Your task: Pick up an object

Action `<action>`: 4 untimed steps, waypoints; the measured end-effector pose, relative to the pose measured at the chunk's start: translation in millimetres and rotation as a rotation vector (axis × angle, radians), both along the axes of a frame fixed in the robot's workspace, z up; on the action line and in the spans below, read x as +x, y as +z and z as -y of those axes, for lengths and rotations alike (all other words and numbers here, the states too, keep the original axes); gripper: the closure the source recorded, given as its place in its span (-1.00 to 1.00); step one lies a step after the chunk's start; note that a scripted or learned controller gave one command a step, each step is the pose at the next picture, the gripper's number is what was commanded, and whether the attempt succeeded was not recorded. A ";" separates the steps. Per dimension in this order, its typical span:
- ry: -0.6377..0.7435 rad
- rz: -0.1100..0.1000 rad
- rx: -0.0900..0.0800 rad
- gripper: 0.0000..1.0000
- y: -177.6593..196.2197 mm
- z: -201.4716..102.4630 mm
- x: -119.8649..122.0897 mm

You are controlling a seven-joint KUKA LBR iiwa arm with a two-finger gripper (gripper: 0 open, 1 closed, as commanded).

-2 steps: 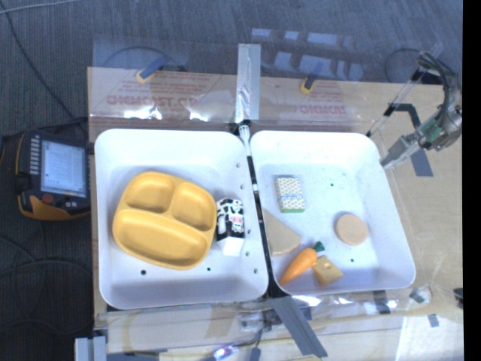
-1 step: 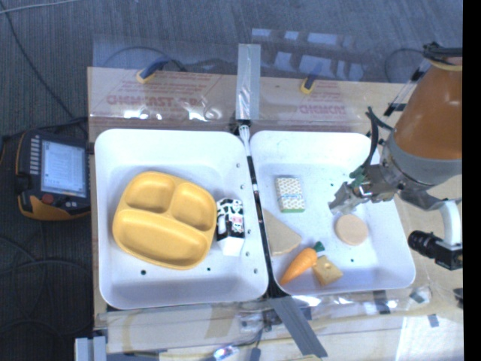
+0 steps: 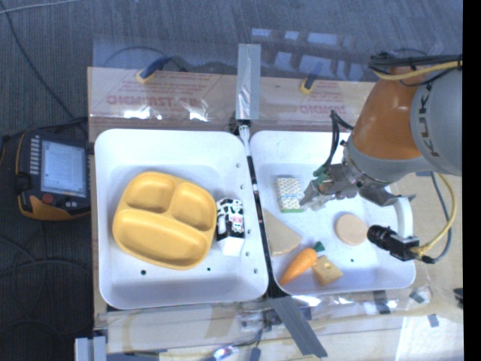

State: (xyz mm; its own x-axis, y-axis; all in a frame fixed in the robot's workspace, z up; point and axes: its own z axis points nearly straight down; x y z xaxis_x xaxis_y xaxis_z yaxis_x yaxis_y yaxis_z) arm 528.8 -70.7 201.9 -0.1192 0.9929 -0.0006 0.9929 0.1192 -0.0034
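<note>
Hovering over the right bin (image 3: 342, 143), my pincer (image 3: 314, 194) sits just beside a small green-and-white patterned block (image 3: 288, 192), at its right edge; whether it touches, I cannot tell, nor how far the pincer is spread. Near the block: a tan wedge (image 3: 279, 235), a toy carrot (image 3: 298, 263), a yellowish cube (image 3: 327, 271), a round beige disc (image 3: 349, 229). Left bin (image 3: 113, 149): a yellow divided tray (image 3: 164, 218), with a black-and-white cow-print carton (image 3: 231, 220) against its right side.

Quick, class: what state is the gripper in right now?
Gripper: cannot be told; it hangs low in the right bin beside the small patterned block.
</note>
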 end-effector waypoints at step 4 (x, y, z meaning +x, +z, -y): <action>-0.084 0.002 -0.004 1.00 89.9 23.4 139.6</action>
State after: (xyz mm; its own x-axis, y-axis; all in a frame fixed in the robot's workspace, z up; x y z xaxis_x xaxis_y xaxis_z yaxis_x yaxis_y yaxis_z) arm 668.4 -94.1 291.8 -0.0360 0.9993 -0.0051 0.9994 0.0360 -0.0015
